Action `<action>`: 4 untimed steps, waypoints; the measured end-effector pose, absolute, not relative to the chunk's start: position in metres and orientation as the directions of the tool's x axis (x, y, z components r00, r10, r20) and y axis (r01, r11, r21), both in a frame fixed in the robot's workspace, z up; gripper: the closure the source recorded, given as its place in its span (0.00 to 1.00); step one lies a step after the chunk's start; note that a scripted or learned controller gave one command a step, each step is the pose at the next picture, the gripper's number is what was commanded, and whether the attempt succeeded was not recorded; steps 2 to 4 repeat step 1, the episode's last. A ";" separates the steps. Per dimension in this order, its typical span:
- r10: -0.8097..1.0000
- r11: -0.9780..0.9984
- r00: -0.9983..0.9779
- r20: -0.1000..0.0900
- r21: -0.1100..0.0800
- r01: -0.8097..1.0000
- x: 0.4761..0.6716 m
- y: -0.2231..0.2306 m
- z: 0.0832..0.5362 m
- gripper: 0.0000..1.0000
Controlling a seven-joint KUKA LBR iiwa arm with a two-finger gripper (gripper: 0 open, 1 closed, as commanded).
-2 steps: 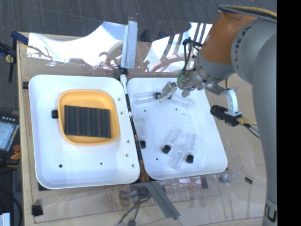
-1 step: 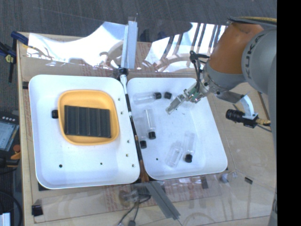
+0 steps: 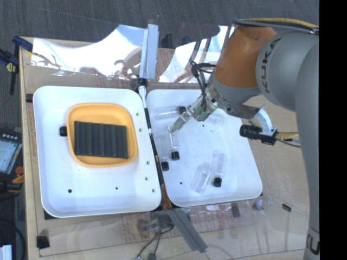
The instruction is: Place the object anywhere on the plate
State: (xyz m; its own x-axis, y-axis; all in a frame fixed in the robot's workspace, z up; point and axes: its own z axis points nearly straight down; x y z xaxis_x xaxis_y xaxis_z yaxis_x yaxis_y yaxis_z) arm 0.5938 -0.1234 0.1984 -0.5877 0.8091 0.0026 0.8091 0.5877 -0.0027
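Ridges run lengthwise across a black rectangular slab (image 3: 101,140) that lies flat in the middle of a rounded yellow plastic plate (image 3: 100,110), and the plate sits in the shallow white left bin (image 3: 54,188). A small black piece (image 3: 63,131) rests on the bin floor just beside the plate's left rim. The grey arm (image 3: 287,69) with its orange band (image 3: 241,53) reaches over the shallow white right bin (image 3: 244,183), and its slim metal gripper (image 3: 176,126) points down and to the left, near that bin's upper left part. Whether the gripper is spread or closed cannot be told at this slant, and nothing is plainly seen in it. The slab is well apart from the gripper tip, across the divide between the bins. Just below the tip lies a clear plastic tube with a black cap (image 3: 173,141); a second clear tube (image 3: 203,177) lies nearer the bin's lower edge.
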 end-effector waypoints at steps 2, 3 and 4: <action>0.591 0.806 -0.806 0.004 -0.002 0.591 0.582 -0.071 0.196 0.00; 0.591 0.806 -0.806 0.004 -0.002 0.591 0.582 -0.071 0.196 0.00; 0.591 0.806 -0.806 0.004 -0.002 0.591 0.582 -0.071 0.196 0.00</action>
